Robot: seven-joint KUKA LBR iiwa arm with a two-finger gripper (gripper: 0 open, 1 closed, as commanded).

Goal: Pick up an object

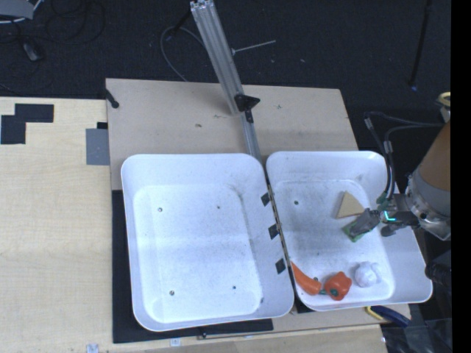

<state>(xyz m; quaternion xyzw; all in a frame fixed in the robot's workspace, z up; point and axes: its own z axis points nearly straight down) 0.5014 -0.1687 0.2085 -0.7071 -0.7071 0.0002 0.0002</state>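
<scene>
The right bin holds several small items. A tan wedge lies near its right wall. Just below the wedge is a small grey-green object, touching the tip of my gripper, which reaches in over the bin's right rim. I cannot tell whether the object is gripped. Along the front wall lie an orange carrot-shaped piece, a red pepper-like piece and a white ball.
The left bin sits beside the right one, joined by black clips along the shared rim. A metal rail slants up from behind the bins. The arm's wrist hangs over the right edge.
</scene>
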